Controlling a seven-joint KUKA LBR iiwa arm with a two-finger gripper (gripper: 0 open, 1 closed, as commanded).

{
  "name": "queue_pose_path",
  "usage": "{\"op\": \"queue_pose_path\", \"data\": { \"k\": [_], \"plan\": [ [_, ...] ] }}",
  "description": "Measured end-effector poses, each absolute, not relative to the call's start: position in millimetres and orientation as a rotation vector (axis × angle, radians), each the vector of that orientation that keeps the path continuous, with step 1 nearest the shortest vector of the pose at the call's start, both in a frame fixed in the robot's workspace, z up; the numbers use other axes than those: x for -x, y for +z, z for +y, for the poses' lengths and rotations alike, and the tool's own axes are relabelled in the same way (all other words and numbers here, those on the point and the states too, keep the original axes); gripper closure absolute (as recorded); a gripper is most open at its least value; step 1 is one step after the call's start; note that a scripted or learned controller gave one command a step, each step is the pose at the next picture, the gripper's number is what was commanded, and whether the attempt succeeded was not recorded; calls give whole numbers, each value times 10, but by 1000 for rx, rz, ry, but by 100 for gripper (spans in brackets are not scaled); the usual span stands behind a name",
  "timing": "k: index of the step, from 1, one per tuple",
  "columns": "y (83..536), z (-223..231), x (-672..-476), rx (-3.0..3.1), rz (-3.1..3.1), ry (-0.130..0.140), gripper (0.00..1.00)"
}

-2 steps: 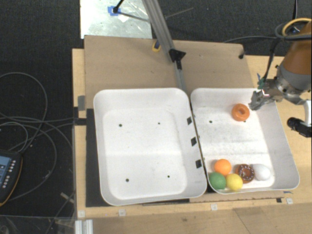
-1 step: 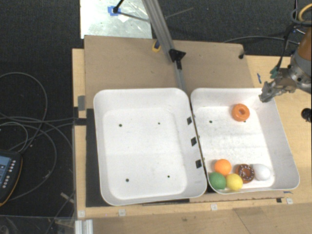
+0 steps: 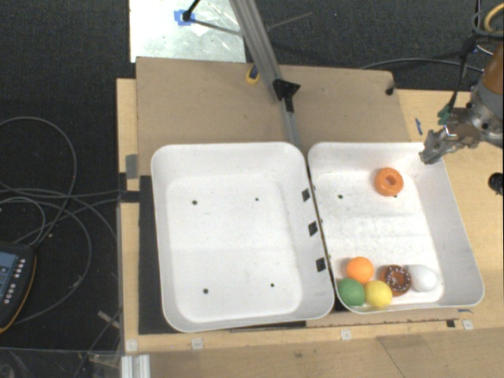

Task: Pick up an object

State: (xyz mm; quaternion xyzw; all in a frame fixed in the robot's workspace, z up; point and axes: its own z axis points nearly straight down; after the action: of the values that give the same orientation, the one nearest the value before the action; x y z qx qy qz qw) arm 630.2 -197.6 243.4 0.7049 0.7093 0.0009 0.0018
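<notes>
- Gripper (image 3: 432, 150): positioned over the far right rim of the right bin (image 3: 461, 235), at the end of the grey wrist that enters from the right; nothing is visible between its tips; whether it stands wide or narrow cannot be told at this size.
- Task status: no object is lifted; judged from the layout, the pick is not yet begun and approach, descent, closure and lift all remain.
- Nearest candidate: the orange ring (image 3: 389, 181) lies on the bin floor just left of the gripper and slightly nearer the camera; it sits alone, apart from every wall and every other item.
- Further candidates: a cluster well toward the camera from the gripper, in the near corner of the same bin; orange ball (image 3: 360, 269), green ball (image 3: 351, 292), yellow ball (image 3: 379, 294), chocolate doughnut (image 3: 395, 279) and white ball (image 3: 423, 278); these touch or nearly touch, and the front row rests against the near wall.
- Clearance: open floor surrounds the ring on all sides; the cluster leaves little room for finger entry, so a neighbour is likely to be pushed.
- Edges: the bin rim runs directly beneath the gripper; the divider with black clips (image 3: 313, 228) lies beyond the ring; the left bin (image 3: 169, 235) lies further left.
</notes>
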Motion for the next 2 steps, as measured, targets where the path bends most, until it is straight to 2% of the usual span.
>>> {"op": "queue_pose_path", "data": {
  "k": [2],
  "plan": [
    [2572,-816,-6319,-2208,2234,5,100]
  ]
}}
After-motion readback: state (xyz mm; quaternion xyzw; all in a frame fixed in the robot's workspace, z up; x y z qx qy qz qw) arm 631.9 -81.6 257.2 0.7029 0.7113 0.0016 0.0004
